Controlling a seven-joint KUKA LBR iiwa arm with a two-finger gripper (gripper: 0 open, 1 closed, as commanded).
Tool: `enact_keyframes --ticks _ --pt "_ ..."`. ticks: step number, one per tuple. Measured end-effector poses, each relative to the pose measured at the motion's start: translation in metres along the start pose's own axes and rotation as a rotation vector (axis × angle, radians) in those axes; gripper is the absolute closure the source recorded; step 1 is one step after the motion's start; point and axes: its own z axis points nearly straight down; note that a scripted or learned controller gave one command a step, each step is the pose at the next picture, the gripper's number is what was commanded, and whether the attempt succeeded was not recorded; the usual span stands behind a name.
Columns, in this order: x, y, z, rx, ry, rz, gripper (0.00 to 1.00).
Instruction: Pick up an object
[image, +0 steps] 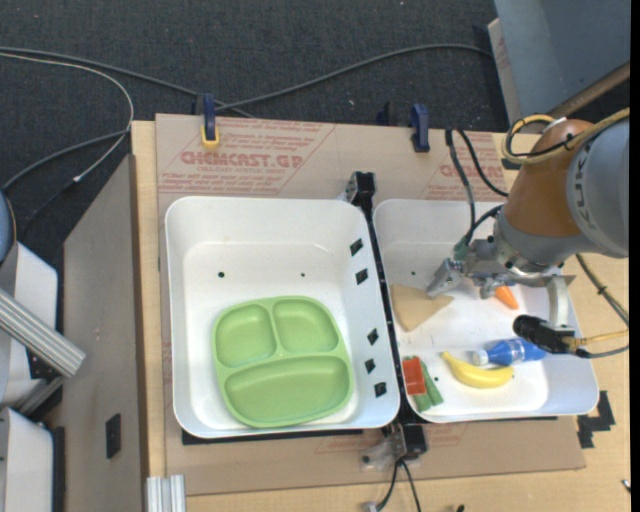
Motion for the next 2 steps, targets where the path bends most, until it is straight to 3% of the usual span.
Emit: enact_keyframes --ticks 1,2 --pt "-0.001 0.004 0.006 -0.017 -0.004 0.001 0.0" --pt "0.0 0.005 -0.005 -0.02 -0.003 0.0 1.0"
